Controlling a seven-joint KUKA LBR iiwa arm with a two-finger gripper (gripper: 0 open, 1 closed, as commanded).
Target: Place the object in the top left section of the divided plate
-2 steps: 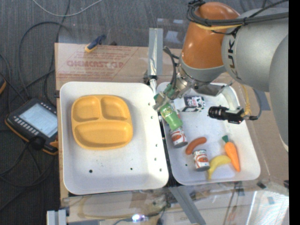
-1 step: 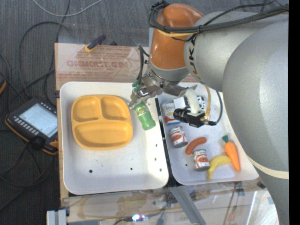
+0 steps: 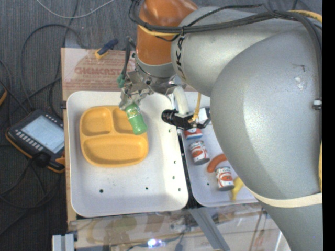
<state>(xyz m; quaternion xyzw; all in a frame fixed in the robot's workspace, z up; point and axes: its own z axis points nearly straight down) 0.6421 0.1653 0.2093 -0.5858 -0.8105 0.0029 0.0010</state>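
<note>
— Over the left bin (image 3: 125,197), what is the arm doing?

— Its gripper (image 3: 131,99) is hanging just above the right-hand edge of the yellow divided plate (image 3: 112,153), with the orange band (image 3: 159,22) sitting above it. The jaws are pinching the top of a green bottle (image 3: 136,121), which is hanging tilted below them.

— And where is the bottle lying in relation to the plate?

— It is overlapping the plate's upper right section, near the rim; whether it is touching the plate cannot be told. The upper left section (image 3: 97,122) is showing bare yellow.

— What is sitting in the right bin (image 3: 201,184)?

— Two small red-and-white cans (image 3: 199,151) and (image 3: 225,177) are lying there, with an orange sausage-shaped toy (image 3: 215,162) between them and a yellow piece (image 3: 236,187) just beside the lower can. Much of that bin is being hidden by the grey arm.

— Anything beyond the bins?

— A handheld control pendant (image 3: 39,137) is resting on the floor at the left, cables trailing from it.
</note>
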